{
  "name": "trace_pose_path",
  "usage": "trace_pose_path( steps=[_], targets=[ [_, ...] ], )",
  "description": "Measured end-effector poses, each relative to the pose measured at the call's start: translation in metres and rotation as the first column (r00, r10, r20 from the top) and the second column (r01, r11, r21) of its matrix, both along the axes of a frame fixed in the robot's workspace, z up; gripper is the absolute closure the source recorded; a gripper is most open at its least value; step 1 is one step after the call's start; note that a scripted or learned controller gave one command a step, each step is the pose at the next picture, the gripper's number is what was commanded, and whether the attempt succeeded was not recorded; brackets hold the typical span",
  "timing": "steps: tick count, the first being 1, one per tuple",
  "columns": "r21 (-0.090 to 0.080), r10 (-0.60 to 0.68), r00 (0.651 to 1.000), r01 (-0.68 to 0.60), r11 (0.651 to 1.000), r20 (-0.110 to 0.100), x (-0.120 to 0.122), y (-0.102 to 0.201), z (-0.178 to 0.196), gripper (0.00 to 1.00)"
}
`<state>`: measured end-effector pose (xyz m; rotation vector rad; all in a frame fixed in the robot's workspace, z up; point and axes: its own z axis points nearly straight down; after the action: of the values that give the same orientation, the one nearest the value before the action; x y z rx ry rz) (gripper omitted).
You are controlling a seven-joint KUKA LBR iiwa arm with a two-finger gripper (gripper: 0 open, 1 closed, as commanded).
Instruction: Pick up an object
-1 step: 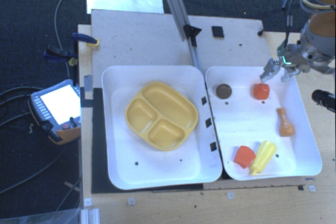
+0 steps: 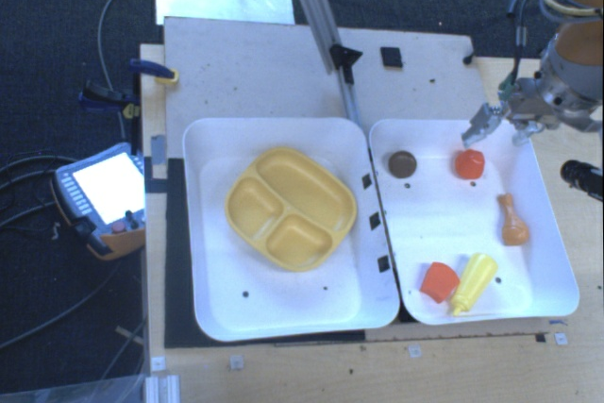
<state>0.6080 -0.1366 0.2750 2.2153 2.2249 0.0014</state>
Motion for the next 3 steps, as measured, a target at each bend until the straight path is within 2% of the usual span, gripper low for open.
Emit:
trace_pose_path(
  steps=[1, 3],
  targets=[
    [0.0, 0.002, 1.0, -0.002, 1.0, -0.003, 0.008, 0.004, -0.046, 0.0],
    [0.001, -0.002, 1.0, 0.002, 1.0, -0.005, 0.017, 0.008, -0.168, 0.0]
  ],
)
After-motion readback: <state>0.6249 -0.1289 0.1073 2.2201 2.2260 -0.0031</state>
